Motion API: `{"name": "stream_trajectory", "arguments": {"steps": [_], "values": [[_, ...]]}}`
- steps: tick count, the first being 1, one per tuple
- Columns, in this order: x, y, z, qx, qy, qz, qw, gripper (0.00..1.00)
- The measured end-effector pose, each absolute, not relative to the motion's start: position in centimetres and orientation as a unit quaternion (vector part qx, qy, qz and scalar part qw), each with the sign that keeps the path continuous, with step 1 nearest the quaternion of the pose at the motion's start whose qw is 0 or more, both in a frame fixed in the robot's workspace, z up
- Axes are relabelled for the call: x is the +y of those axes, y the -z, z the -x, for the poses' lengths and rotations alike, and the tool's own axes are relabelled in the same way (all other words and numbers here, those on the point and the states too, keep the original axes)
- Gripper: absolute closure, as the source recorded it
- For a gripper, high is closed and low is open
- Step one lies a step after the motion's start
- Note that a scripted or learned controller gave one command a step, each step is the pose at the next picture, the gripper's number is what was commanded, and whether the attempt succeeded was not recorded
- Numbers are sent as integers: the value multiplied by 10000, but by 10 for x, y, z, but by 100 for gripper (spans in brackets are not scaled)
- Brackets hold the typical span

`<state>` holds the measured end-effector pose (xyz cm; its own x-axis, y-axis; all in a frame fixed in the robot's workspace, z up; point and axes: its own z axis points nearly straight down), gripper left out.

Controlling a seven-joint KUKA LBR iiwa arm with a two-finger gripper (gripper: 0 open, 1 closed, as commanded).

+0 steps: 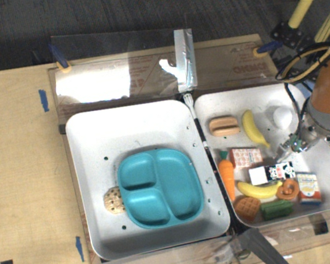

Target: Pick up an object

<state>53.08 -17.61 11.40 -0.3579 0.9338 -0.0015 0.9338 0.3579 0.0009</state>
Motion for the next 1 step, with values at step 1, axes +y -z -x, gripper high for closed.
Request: {"name": "stream_trajectory", "arguments": {"steps": [1], "values": [[-119, -88, -498, 7350, -20, -6781, 30, 100]]}}
